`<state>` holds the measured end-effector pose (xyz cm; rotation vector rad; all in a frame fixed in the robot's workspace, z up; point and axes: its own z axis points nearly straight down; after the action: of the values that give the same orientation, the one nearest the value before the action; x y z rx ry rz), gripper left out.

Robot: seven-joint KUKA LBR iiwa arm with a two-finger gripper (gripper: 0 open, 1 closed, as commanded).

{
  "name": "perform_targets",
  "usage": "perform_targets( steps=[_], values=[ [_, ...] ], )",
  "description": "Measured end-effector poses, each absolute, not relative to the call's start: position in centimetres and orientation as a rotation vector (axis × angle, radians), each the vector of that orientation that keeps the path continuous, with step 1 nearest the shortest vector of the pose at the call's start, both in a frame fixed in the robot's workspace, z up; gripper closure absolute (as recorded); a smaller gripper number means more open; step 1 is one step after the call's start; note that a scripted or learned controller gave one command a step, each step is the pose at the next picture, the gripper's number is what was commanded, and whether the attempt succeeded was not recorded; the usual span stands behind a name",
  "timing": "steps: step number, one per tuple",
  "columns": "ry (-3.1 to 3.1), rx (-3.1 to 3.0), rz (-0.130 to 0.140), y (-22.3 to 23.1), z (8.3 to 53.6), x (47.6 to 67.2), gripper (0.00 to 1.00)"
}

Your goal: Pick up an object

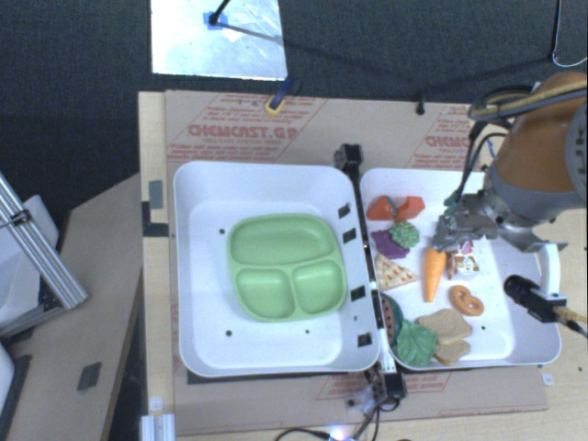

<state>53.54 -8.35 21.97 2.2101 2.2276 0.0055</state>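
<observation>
Just under our tool (pixel 457 235), the toy carrot (pixel 432 274) waits in the right bin (pixel 528 338).
We cannot tell how wide our tool is; the card (pixel 465 265) beside it and purple food (pixel 397 239) nearby could get bumped or grabbed instead.

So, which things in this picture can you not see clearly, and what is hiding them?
- The gripper in the camera view: too small and blurred against the toys to tell how it is set.
- The small white item beside the carrot: too small to identify, and partly under the gripper.
- The dark piece by the divider of the right bin: partly covered by the green leafy toy.
- The arm: cut off by the right edge.
</observation>
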Motion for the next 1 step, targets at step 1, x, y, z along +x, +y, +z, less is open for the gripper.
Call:
perform_targets(
  steps=[1],
  values=[
    [2.228, 2.209, 0.008, -5.65, 23.28, 58.00, 1.00]
  ],
)
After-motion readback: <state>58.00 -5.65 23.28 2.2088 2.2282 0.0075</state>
